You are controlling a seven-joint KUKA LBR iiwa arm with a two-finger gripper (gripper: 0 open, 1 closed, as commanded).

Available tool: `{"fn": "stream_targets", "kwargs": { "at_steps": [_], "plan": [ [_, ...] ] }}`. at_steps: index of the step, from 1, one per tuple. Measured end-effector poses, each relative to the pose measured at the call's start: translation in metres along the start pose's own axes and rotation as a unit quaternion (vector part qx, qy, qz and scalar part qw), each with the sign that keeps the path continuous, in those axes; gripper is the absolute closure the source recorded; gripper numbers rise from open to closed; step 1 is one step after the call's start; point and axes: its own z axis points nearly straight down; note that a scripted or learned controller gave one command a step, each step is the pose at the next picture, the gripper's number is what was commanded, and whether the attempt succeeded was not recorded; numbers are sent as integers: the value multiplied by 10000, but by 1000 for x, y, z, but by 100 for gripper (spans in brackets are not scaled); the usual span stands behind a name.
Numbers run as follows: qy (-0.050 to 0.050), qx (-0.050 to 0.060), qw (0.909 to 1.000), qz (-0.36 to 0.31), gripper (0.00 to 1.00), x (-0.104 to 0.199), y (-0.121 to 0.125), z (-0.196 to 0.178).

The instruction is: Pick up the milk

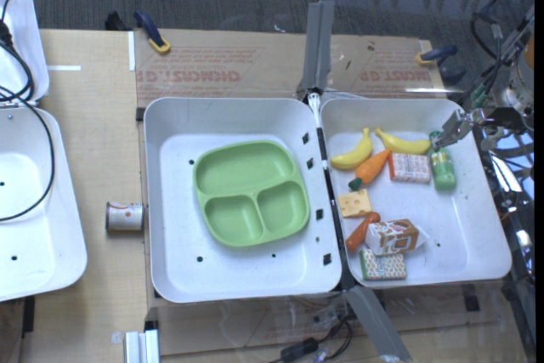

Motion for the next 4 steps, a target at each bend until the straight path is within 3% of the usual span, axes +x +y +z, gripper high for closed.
{"fn": "stream_targets", "kwargs": {
  "at_steps": [1, 2, 3, 4],
  "plan": [
    [4, 4, 9959, 904, 0, 24, -33, 124],
    [-16, -126, 9995, 275, 0, 21, -67, 179],
    [-4, -90, 9986, 512, 0, 55, -70, 180],
    [-4, -90, 9986, 512, 0, 55, -70, 180]
  ]
}}
